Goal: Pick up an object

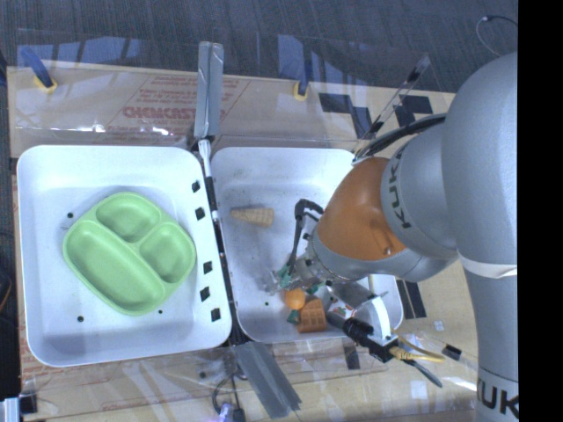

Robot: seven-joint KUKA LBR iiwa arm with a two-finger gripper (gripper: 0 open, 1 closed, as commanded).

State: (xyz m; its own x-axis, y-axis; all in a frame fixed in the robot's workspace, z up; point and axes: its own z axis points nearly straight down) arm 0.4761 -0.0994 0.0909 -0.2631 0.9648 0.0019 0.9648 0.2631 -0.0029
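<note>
From the overhead camera, you are looking down at two white bins sitting side by side on the bench. The left bin (35,262) is carrying a green divided plate (129,251), lying flat near its centre. The right bin (255,170) is holding a tan cone-shaped piece (252,215) lying on its side towards the far wall, well apart from the rest. Near the front wall, a small orange ball (295,298) is resting just beside a brown waffle-textured block (311,316). The arm (440,200) is reaching in from the right, its orange band hanging over the right bin. The jaws (295,275) are sitting low just above the orange ball; you cannot tell whether they are apart or together.
</note>
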